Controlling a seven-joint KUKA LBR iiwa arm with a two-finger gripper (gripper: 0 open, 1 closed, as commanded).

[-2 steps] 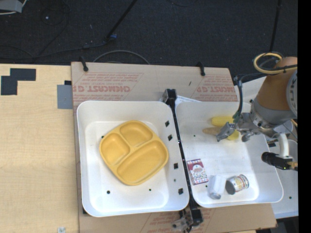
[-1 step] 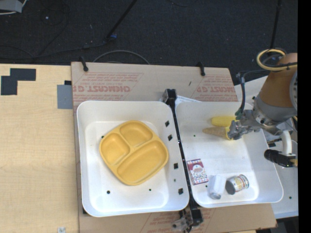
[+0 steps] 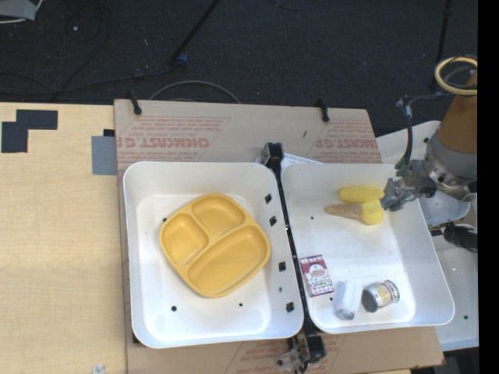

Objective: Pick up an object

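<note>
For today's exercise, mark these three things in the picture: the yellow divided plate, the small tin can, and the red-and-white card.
yellow divided plate point(image 3: 216, 244), camera view, on its largest compartment.
small tin can point(image 3: 381, 294), camera view, on its labelled side.
red-and-white card point(image 3: 315, 274), camera view, on the middle of its face.

2 bins, 6 loose things

2 white bins point(image 3: 144, 209): 1 yellow divided plate point(image 3: 215, 244); at 3 o'clock, 1 yellow corn cob point(image 3: 361, 195), 1 yellow block point(image 3: 373, 213), 1 tan cone point(image 3: 343, 211), 1 red-and-white packet point(image 3: 316, 275), 1 small can point(image 3: 381, 295).
</note>
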